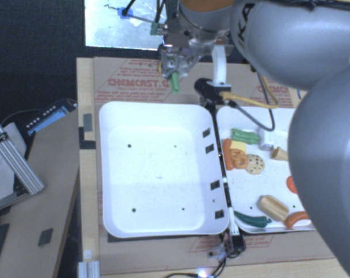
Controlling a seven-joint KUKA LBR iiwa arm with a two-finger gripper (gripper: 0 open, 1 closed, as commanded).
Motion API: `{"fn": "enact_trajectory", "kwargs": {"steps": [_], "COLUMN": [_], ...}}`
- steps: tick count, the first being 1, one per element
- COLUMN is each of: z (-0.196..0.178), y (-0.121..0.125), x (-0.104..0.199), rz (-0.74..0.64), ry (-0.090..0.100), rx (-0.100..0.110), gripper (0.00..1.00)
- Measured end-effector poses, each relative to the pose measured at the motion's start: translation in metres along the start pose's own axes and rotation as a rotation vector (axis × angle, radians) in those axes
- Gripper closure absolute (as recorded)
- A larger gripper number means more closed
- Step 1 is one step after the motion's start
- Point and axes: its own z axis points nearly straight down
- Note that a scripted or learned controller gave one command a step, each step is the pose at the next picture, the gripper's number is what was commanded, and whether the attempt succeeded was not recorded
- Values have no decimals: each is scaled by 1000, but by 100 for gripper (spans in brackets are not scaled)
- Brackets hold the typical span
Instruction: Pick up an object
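The gripper (176, 73) pinches a small green stick (175, 84), seemingly light and stiff, its top clamped, the rest hanging below the fingers.

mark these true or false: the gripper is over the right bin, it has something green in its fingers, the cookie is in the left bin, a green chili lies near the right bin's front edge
1. The gripper is over the right bin. False: it hangs above the cardboard behind the left bin, beyond its far rim.
2. A green piece sits between the gripper's fingers. True: it sticks out below them.
3. The cookie is in the left bin. False: it lies in the right bin, beside the orange pretzel.
4. A green chili lies near the right bin's front edge. True.
5. The bread roll is in the right bin, just behind the chili. True.
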Motion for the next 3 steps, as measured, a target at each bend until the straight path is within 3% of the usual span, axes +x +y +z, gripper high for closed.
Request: {"fn": "enact_trajectory", "kwargs": {"steps": [1,2,3], "z": [177,35,-145], "y": [-70,-45,-42], "x": [23,48,37], "rz": [10,12,12], "ry": [-11,-1,-1], "rx": [28,-7,-11], "gripper": [100,100,100]}}
